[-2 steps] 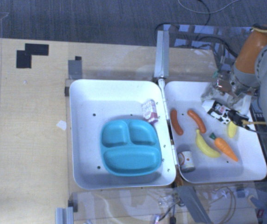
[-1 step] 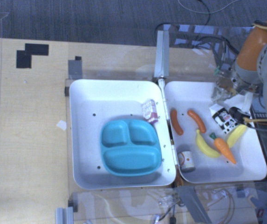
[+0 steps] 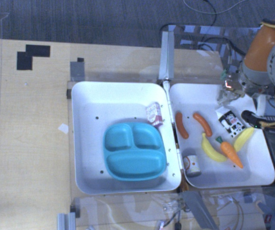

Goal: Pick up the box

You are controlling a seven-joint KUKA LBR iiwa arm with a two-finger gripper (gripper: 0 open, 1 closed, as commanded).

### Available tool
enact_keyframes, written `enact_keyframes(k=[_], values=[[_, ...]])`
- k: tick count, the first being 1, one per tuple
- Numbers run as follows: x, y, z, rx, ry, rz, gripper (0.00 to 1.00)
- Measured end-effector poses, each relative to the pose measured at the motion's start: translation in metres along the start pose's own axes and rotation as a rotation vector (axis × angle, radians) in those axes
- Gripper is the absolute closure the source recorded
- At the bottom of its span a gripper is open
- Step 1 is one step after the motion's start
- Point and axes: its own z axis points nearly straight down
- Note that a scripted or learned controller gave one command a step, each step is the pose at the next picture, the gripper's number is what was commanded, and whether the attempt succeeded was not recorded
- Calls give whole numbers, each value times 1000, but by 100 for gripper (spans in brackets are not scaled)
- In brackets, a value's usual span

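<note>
The box [image 3: 230, 121] lies in the right bin [image 3: 268, 175], near its far right corner. It sits flat on the bin floor. The gripper [image 3: 229, 94] hangs just past the box, toward the bin's back wall, so the box is a little nearer to us than the gripper and very close to it. I cannot tell whether the gripper is released or clenched (that part is too blurry). Nothing is seen held in it.

The box is small, flat and white, with black marks on top. It lies turned at a slant, with its long side running from the back wall toward the yellow banana [image 3: 244, 137] just beside it. A carrot [image 3: 230, 152] lies near the box on the front side, and a sausage [image 3: 203, 123] lies to its left. To reach the box, I think the gripper needs to come a bit forward and go down.
</note>
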Motion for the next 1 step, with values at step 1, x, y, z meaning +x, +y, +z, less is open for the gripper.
enact_keyframes(k=[1], values=[[-16,3,-71,-2,0,-59,100]])
